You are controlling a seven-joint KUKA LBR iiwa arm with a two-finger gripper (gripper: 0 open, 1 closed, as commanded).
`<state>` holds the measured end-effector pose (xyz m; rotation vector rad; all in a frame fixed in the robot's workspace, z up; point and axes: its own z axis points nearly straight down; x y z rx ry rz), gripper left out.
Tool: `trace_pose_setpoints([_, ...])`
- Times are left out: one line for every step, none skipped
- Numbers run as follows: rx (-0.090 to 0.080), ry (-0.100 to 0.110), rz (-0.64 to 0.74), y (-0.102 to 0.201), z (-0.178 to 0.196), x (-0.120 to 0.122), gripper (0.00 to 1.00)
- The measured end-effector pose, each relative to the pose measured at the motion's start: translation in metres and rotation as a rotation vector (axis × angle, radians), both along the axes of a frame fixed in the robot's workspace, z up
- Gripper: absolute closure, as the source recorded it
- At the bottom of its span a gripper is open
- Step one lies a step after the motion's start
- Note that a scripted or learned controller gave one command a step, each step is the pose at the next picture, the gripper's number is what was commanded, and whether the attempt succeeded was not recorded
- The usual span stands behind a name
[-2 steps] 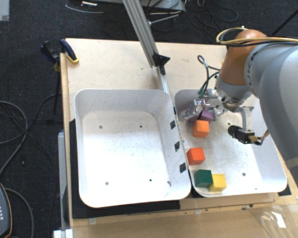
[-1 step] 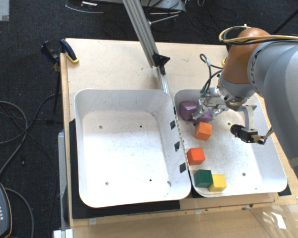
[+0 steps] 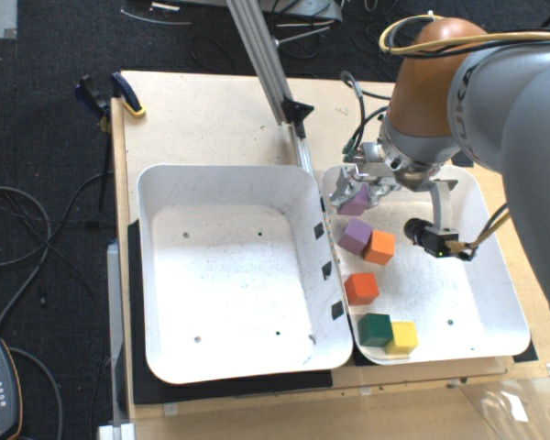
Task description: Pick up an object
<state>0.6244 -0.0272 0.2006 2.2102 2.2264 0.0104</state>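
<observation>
The gripper (image 3: 357, 191) pinches a purple block (image 3: 354, 201) between its fingers, in the right bin (image 3: 477, 328) near its back left corner. Just below it lie another purple block (image 3: 356, 236) and an orange block (image 3: 379, 247), touching each other.

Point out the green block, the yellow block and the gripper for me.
green block (image 3: 376, 328): camera view, on its top face.
yellow block (image 3: 404, 335): camera view, on its top face.
gripper (image 3: 356, 193): camera view, at its fingertips.
</observation>
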Motion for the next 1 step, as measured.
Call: trace_pose_setpoints([0.001, 0.010, 0.003, 0.0869, -0.0061, -0.0085, 1.00])
